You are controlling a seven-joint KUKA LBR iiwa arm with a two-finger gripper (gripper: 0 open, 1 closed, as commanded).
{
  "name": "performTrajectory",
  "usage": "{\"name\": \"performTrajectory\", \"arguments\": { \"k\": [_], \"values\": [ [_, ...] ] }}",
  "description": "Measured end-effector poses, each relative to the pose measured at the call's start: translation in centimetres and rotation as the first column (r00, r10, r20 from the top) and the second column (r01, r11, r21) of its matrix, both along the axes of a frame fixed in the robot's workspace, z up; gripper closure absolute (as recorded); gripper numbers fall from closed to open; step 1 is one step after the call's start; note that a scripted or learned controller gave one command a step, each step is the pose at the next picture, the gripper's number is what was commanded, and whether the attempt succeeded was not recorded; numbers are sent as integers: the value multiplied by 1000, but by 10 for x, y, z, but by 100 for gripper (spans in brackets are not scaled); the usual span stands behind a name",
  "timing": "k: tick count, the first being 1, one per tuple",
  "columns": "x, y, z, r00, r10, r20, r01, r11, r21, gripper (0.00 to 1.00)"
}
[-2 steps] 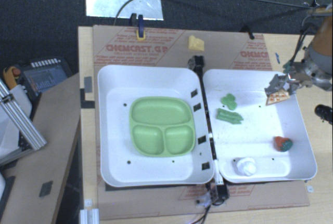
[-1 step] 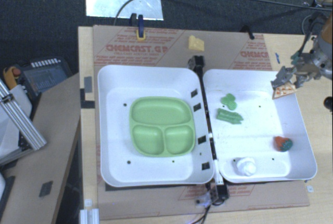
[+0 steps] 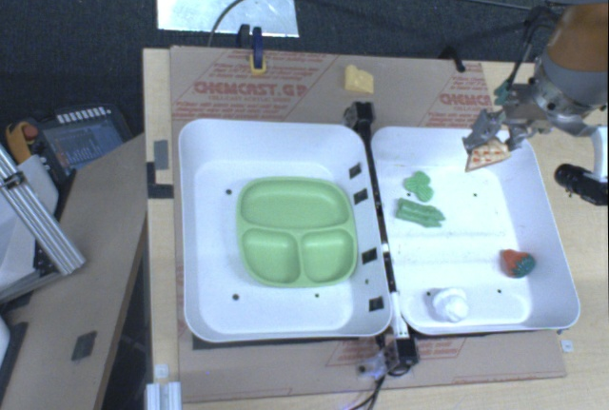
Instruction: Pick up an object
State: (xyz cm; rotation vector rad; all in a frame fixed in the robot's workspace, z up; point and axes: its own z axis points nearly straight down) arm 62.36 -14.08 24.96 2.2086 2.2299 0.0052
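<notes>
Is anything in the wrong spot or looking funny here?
Yes: a yellow cheese wedge toy lies outside both bins, on the cardboard behind them. The other loose toys sit in the right bin, and the green divided tray sits in the left bin. Nothing looks spilled or broken.

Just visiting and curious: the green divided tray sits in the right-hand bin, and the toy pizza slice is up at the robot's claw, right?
Not quite. The camera view shows the green divided tray in the left bin, not the right one. The rest holds: the pizza slice is up at the gripper, above the right bin.
</notes>
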Motion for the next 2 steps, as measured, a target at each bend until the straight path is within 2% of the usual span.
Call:
{"name": "performTrajectory", "arguments": {
  "k": [2],
  "values": [
    [15, 99, 10, 1000, -2, -2, 2, 1000, 0, 100]
  ]
}}
